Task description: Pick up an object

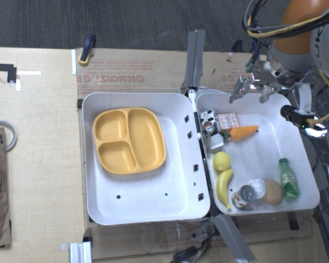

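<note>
My gripper [249,93] hangs over the far rim of the right bin [299,147], open, with nothing between its fingers. Below it in that bin lie an orange carrot [242,132], a small pink-and-white packet [226,120] and a black-and-white item [208,117]. Further forward are a lemon [221,161], a banana [223,186], a small can [242,196], a crumpled white object [257,187], a brown ball [273,193] and a green bottle [288,177].
The left bin [153,199] holds a yellow divided plate [130,140]. A grey divider post [195,59] rises between the bins at the back. Black and yellow cables [268,15] loop above the arm at the top right.
</note>
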Available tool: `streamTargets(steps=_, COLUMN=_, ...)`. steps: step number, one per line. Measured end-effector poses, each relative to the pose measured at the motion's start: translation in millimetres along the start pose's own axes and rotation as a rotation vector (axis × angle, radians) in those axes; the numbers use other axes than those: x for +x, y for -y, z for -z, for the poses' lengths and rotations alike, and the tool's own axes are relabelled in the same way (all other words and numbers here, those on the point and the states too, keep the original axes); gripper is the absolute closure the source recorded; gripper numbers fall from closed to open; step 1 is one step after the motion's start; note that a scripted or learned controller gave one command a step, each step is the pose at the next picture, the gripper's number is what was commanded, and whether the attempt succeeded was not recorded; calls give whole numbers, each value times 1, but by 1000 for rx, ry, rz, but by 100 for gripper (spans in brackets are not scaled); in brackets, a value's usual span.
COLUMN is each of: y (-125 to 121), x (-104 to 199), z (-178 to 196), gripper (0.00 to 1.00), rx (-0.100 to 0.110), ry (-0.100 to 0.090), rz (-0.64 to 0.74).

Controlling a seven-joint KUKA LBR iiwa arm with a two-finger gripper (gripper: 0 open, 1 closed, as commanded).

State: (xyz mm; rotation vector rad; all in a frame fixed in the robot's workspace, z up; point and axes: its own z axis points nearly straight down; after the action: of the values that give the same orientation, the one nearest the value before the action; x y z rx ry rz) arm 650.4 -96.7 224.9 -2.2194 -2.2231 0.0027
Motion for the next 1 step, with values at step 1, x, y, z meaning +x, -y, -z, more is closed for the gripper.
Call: streamTargets(steps=1, y=42, x=-11, z=-95, gripper=0, rx=1, ry=0, rz=85)
